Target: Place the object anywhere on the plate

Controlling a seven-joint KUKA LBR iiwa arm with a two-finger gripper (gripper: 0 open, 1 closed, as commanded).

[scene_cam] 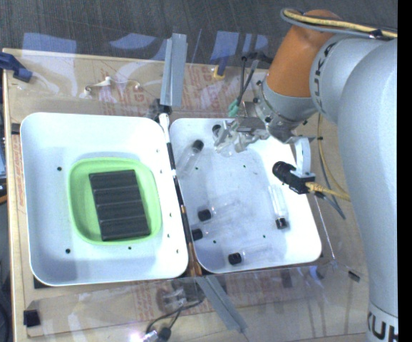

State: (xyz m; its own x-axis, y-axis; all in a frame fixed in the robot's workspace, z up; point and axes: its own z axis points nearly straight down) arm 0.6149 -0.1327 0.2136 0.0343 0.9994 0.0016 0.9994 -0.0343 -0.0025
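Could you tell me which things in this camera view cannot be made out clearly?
- Gripper: at the top of the right bin, small and glinting, so its finger gap is unreadable.
- Clear tubes with black caps: their see-through bodies fade into the white floor, so a count is uncertain.
- Dark ribbed block on the green plate: too small to identify.
- Arm: cut off by the right edge.

Two white bins [42, 191], one green plate [79, 184], about five clear vials with black caps [279, 206], one robot arm [348, 84].
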